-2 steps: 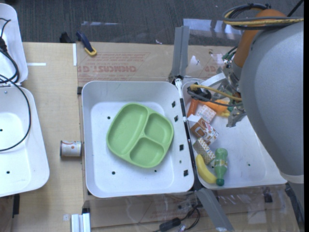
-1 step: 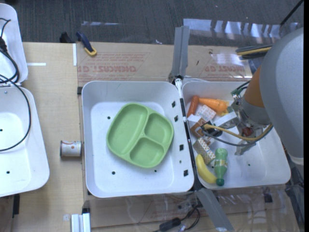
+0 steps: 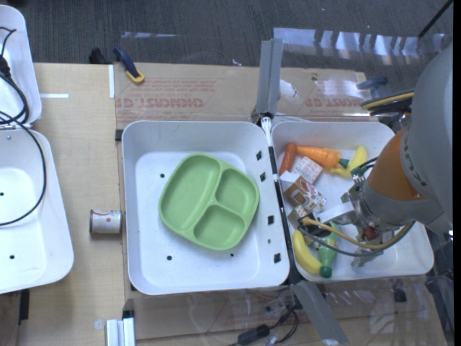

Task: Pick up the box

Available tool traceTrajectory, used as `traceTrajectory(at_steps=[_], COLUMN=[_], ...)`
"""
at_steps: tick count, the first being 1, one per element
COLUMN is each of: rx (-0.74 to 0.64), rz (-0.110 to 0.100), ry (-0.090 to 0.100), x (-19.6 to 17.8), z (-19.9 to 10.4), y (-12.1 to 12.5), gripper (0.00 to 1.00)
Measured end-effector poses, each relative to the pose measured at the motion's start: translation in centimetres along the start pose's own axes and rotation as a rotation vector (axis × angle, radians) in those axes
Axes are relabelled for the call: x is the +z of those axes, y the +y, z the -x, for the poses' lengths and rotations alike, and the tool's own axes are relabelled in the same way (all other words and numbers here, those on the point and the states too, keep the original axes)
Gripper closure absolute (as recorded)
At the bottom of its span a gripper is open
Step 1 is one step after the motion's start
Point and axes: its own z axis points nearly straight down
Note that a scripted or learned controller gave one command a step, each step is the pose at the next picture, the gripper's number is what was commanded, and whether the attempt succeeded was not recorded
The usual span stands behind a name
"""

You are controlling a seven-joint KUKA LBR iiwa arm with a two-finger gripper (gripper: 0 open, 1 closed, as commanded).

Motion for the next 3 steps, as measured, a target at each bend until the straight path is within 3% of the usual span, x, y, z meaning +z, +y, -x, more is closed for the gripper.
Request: traceTrajectory(at_steps=[1,2,3], rx=[-0.005,-0.063,-0.028], rz=[0.002,0.000,0.001], ry=[0.001,-0.004,0.001], x=[-0.1,-0.4,-0.1], z=[-5.7,-15.6,-7.4], y=[1.5,3.5,1.4], gripper=[0.00,0.00,0.00])
